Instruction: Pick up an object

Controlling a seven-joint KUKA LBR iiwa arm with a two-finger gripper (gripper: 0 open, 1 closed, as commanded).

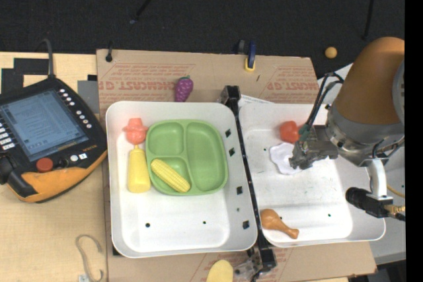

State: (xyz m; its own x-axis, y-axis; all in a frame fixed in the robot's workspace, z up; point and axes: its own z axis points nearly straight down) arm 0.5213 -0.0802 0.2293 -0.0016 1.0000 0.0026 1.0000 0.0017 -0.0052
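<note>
My gripper (299, 162) is down in the right bin (317, 208), its tip over a white crumpled object (282, 156) near the bin's middle. A red-orange tomato-like toy (289, 131) lies just behind it, touching or nearly touching the arm's wrist. A tan chicken drumstick toy (278, 222) rests at the right bin's front left corner. The left bin (172, 221) bears a green divided plate (187, 155) with a yellow corn cob (170, 175) on it, a yellow bottle-shaped toy (137, 170) and a pink toy (135, 131) beside the plate.
A purple grape toy (184, 88) lies on the cardboard behind the left bin. A yellow object (220, 270) sits in front of the bins. A teach pendant (46, 132) rests at the left. A black divider (239, 162) runs between the bins.
</note>
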